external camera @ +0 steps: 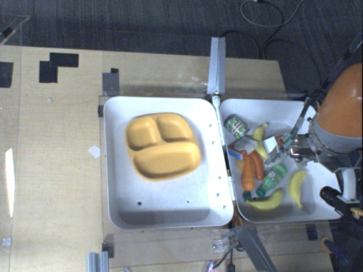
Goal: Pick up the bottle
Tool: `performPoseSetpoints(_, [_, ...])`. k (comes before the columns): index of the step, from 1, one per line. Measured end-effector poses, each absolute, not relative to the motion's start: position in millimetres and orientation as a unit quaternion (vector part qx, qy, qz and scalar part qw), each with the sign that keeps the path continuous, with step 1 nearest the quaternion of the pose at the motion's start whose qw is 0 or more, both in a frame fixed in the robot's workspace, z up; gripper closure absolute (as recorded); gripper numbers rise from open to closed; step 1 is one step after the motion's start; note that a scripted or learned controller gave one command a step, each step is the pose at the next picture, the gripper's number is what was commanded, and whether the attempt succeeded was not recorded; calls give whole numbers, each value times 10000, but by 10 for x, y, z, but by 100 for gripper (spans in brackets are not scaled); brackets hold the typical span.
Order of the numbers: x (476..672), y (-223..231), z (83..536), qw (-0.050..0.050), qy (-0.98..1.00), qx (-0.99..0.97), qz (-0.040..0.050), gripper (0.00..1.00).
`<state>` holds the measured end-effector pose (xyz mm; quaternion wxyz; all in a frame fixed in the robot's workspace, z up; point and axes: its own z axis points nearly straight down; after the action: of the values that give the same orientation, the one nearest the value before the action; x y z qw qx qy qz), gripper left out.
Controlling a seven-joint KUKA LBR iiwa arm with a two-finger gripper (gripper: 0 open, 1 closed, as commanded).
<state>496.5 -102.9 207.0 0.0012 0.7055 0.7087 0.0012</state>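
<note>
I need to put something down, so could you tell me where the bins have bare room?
Left bin: a bare strip along the near wall, below the yellow tray, and a narrower one down its left side. Right bin: crowded at its left, around the bottle, bananas and can.

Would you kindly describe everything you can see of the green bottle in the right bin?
The bottle is small, of clear green plastic as it looks, with a pale label round its middle and a darker cap end pointing toward the bin's lower left. It lies on its side, slanted, in the right bin. The carrot and a red piece lie close on its left, a banana curves under its cap end, and another banana lies to its right. The gripper is above it, not on it.
</note>
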Motion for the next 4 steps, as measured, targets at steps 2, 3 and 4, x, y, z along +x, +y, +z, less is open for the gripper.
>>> performPoseSetpoints(2, [5205,-1281,1010,69,6893,7244,63,100])
performPoseSetpoints(3, [5460,-556,2421,18,6480,7617,22,100])
performPoseSetpoints(4, [6663,-718,1860,13,5320,8468,13,100])
